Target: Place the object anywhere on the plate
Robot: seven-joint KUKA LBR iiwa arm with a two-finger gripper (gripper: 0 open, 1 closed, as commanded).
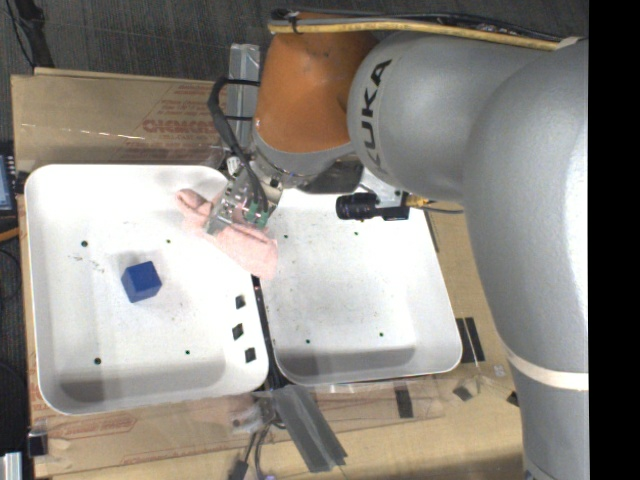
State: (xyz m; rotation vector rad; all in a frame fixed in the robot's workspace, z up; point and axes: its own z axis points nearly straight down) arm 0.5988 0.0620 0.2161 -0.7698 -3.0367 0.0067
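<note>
A blue cube [141, 280] rests on the floor of the left bin [60, 268], left of centre. The pink plate [245, 240] lies tilted across the ridge between the two bins, at their far side. My gripper [238, 208] hangs right over the plate's upper part and hides some of it. The cube is well apart from the gripper, down and to the left. The orange band and grey wrist above cover the gripper's upper body.
The right bin [350, 308] holds only small dark specks. The big grey arm fills the upper right and overhangs the right bin's far edge. Black clips [240, 330] sit on the ridge between the bins. Brown cardboard lies under both bins.
</note>
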